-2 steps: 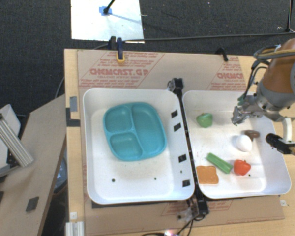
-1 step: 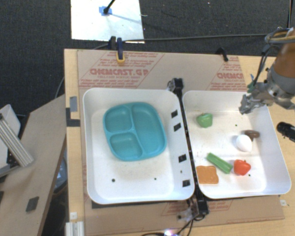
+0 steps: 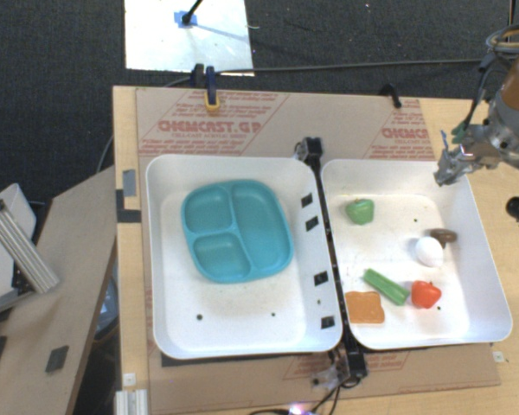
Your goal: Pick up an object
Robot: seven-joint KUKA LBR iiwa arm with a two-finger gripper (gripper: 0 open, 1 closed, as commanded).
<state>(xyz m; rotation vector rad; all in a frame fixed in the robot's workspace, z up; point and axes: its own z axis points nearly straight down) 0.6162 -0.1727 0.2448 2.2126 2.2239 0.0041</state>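
The right bin [image 3: 480,232] holds several small items. A green pepper-like piece [image 3: 360,211] lies near its back left. A white egg-shaped object [image 3: 429,251] sits mid-right with a small brown item [image 3: 443,235] just behind it. A green cucumber-like stick [image 3: 386,286], an orange flat piece [image 3: 364,307] and a red tomato-like item [image 3: 426,294] lie toward the front. My gripper [image 3: 450,164] hangs above the bin's back right corner, well clear of all the items, with nothing seen in it.
The left bin [image 3: 169,318] holds a teal divided tray [image 3: 236,230]. A black divider with clips [image 3: 322,240] runs between the bins. A clamp [image 3: 210,85] and a white sheet [image 3: 189,20] lie beyond the bench's back edge.
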